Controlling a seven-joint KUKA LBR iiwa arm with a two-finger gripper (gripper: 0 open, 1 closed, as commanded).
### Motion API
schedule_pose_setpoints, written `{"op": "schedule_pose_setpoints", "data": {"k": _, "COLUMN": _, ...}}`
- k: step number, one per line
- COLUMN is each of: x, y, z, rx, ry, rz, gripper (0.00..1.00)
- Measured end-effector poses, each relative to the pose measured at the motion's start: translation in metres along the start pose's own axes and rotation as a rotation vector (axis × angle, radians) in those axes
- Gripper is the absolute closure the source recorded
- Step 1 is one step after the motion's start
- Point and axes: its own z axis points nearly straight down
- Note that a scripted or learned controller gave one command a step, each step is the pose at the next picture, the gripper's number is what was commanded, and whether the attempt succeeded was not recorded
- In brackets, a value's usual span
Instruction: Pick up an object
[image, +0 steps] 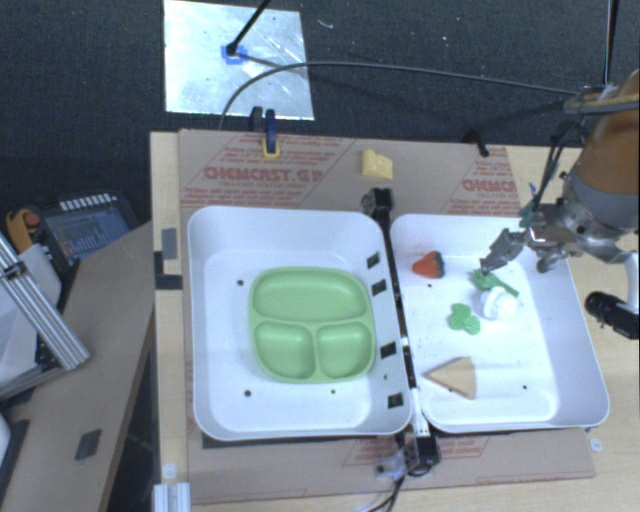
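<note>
The right bin (570, 300) holds a red strawberry-shaped toy (428, 265), a small green piece (462, 318), a white toy with a green top (496, 299) and a tan wedge (453, 376). My gripper (518, 262) hangs over the bin's upper right part, just above and right of the white toy. Its fingers stand apart, open, with nothing between them. One fingertip (487, 266) is close to the white toy's green top; whether it touches is unclear.
The left bin (215, 300) carries a light green divided tray (308, 325). A yellow block (377, 164) and a blue-yellow clamp (268, 130) lie on the bench behind the bins. A black divider (392, 300) runs between the bins.
</note>
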Motion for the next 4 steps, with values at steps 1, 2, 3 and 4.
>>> {"op": "schedule_pose_setpoints", "data": {"k": 1, "x": 0.0, "y": 0.002, "z": -0.006, "rx": -0.011, "ry": -0.001, "rz": -0.002, "gripper": 0.0}}
{"op": "schedule_pose_setpoints", "data": {"k": 2, "x": 0.005, "y": 0.001, "z": 0.056, "rx": -0.007, "ry": 0.0, "rz": 0.0, "gripper": 0.0}}
{"op": "schedule_pose_setpoints", "data": {"k": 3, "x": -0.002, "y": 0.007, "z": 0.101, "rx": -0.009, "ry": -0.001, "rz": 0.0, "gripper": 0.0}}
{"op": "schedule_pose_setpoints", "data": {"k": 4, "x": -0.002, "y": 0.006, "z": 0.14, "rx": -0.015, "ry": -0.002, "rz": -0.001, "gripper": 0.0}}
